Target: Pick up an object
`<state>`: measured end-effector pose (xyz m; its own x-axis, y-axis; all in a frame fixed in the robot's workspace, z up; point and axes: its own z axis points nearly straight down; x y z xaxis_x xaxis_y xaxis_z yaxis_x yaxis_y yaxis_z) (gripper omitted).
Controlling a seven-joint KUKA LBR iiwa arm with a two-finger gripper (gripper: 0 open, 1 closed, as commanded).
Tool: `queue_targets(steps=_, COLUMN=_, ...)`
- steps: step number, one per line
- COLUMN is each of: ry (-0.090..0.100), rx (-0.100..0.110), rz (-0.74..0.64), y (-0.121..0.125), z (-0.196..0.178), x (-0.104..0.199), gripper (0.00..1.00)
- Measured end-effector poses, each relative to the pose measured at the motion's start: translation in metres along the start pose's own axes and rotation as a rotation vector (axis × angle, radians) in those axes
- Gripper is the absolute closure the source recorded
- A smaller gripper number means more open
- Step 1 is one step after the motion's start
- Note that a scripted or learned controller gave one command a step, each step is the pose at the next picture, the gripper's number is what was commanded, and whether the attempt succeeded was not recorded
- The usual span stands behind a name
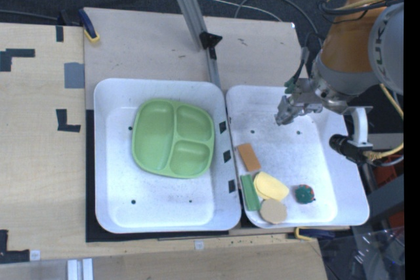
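Candidate objects lie grouped in the right bin (pixel 341 206), toward its near edge. An orange block (pixel 248 157) sits closest to the dividing wall between the bins. Just below it, a green stick (pixel 249 191) lies along that same wall. A yellow piece (pixel 271 186) rests beside the green stick, touching or nearly touching it, and a round tan disc (pixel 273 211) lies just in front of the yellow piece, at the bin's near edge. A small dark green and red item (pixel 304 194) sits apart to the right of the yellow piece.

The gripper (pixel 287 112) hangs over the far part of the right bin, well apart from all five objects. Nothing is seen between its fingers; how far they are parted cannot be determined from this angle.

The left bin (pixel 111 141) holds a light green divided plate (pixel 174 138), placed toward its far half. Both bins sit side by side on the table (pixel 39 160), near its front edge.
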<state>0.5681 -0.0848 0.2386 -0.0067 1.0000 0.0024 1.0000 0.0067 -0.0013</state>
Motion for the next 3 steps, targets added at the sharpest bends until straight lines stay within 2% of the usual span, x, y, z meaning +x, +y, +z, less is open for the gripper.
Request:
queue_targets(steps=2, ry=-0.001, rx=0.003, rz=0.001, y=-0.022, z=0.021, x=0.094, gripper=1.0)
queue_targets(steps=3, ry=-0.001, rx=0.003, rz=-0.001, y=-0.036, z=0.027, x=0.152, gripper=1.0)
